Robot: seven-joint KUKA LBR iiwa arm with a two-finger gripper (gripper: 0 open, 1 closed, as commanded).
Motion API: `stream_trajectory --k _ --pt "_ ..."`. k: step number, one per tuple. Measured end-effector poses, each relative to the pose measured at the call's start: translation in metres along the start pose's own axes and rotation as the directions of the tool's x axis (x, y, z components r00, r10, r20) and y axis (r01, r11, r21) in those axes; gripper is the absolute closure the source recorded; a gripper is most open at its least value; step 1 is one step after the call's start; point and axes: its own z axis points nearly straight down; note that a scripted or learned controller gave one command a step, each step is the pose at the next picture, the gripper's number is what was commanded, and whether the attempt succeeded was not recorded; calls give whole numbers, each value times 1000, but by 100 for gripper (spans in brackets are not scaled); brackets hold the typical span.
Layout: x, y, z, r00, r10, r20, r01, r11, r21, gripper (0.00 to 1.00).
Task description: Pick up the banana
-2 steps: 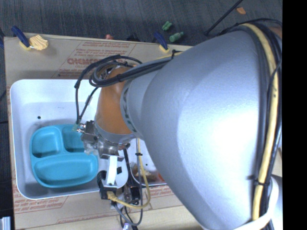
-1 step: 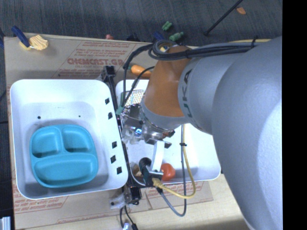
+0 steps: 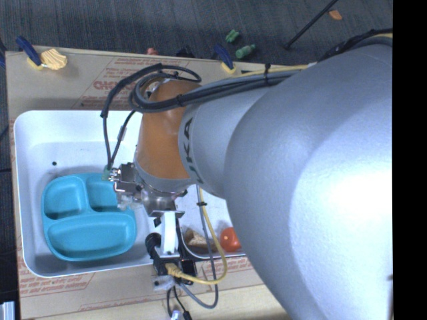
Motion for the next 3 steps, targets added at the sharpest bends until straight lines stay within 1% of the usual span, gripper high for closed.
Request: stream_trajectory --k 1,2,3 --pt "68 -6 -12 982 191 0 -191 982 -2 100" --pt "-2 -1 -35 894 447 -1 -447 894 -2 100" --pt "-52 7 -60 995 104 -1 -104 995 -3 100"
